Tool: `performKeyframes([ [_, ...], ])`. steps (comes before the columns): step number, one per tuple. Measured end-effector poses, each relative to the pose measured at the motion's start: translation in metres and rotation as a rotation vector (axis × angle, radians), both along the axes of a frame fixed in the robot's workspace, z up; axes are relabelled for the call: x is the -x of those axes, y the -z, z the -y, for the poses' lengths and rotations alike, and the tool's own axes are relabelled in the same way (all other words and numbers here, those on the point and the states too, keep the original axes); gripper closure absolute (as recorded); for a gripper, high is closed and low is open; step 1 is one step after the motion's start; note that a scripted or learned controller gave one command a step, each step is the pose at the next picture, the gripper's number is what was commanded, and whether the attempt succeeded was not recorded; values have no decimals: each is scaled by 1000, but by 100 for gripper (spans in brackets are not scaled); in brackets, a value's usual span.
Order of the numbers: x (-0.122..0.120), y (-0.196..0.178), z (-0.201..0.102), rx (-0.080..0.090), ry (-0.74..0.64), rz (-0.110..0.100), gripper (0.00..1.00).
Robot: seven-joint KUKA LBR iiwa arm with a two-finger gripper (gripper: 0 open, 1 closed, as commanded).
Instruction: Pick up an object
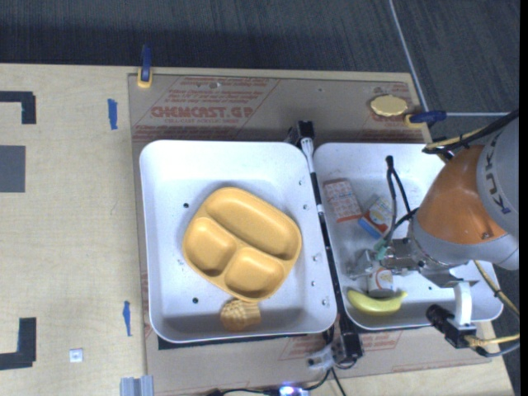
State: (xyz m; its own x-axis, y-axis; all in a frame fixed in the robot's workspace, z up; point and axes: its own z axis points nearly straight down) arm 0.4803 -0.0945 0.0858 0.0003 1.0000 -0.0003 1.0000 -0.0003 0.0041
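Two shallow white bins sat side by side on the table (74,221), the left bin (161,167) at the centre of the frame and the right bin (346,157) toward the right edge. We saw the arm (462,209), grey with its orange band, reaching in from the right and lying low over the right bin, with the gripper (388,258) down among that bin's contents near its lower half. We could not tell how the gripper stood or whether it had hold of anything, because the wrist and its cables covered that part. We judged the task to be at the reaching stage: the descent into the bin looked done, while a secure grasp and a lift were not shown and, as far as we could see, remained to be made.

The likeliest target, in our judgement, was the banana (375,301), a small curved yellow piece with darker tips lying flat at the lower edge of the right bin, just below the gripper. A small printed packet (340,200) lay in the upper left of the same bin, apart from the gripper. The left bin held a large yellow divided tray (241,242), glossy and three-lobed, and a tan ridged object (240,313) just below it.
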Motion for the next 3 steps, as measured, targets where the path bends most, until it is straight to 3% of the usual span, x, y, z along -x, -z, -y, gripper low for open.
performKeyframes([
  [3,0,0,-2,2,1,0,0],
])
